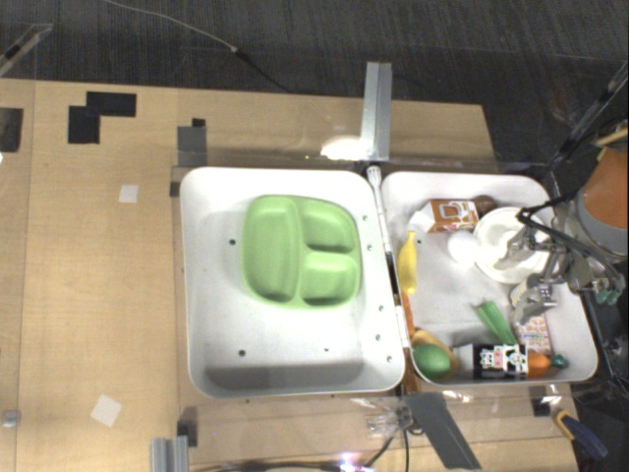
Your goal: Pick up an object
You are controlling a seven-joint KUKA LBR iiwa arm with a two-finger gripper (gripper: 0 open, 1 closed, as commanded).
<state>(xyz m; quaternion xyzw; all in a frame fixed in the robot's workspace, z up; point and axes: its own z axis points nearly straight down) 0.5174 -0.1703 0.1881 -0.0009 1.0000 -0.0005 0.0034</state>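
Observation:
The right bin (432,293) holds several small objects: a yellow banana (405,264) along its left wall, a brown box (454,214) at the back, a white bowl (496,239), a green stick-shaped piece (494,321), a black carton (496,360), a green round fruit (432,361) and an orange carrot (539,364). My gripper (524,278) hangs over the right side of this bin, just in front of the white bowl. Its fingers stand apart, one by the bowl's rim and one nearer the front. Nothing sits between them.
The left bin (211,342) bears a light green divided plate (300,250). A metal post (377,111) rises behind the seam between the bins. Dark cables run off the arm at the right edge. A pale patterned card (537,334) lies under the gripper.

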